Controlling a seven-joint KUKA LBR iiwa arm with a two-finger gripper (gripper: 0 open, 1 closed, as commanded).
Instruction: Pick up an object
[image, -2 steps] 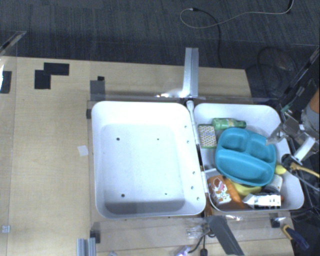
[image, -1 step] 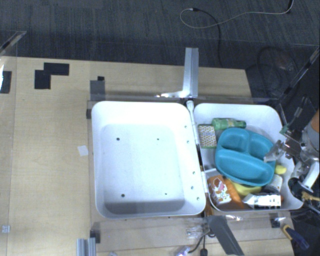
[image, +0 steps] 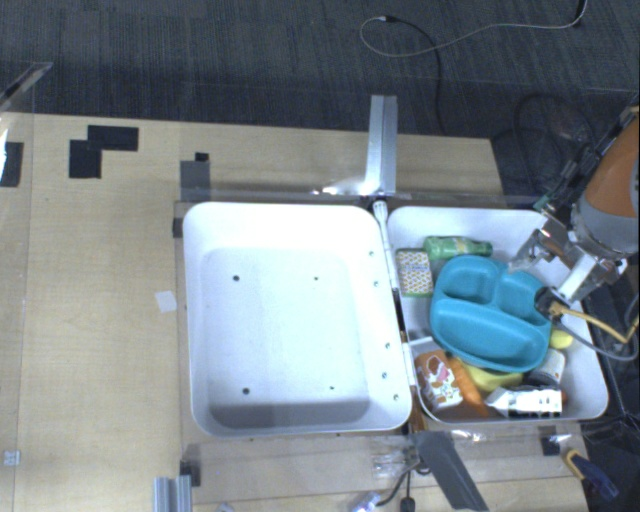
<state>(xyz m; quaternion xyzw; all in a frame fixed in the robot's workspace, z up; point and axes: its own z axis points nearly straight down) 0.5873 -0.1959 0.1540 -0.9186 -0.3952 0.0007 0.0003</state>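
Note:
The right bin holds a pile of objects. A blue divided plate lies on top in the middle. Behind it is a green bottle, with a mesh-patterned packet to its left. In front lie an orange-brown packet, a yellow banana-like piece and a white object with dark marks. My gripper hangs over the bin's right side, just above the plate's right rim. It is open, and nothing sits between its fingers.
The left bin adjoins the right one along a shared divider. A metal post rises behind the bins. Cables trail by the right bin's edge, and black marks lie on the bench at the far left.

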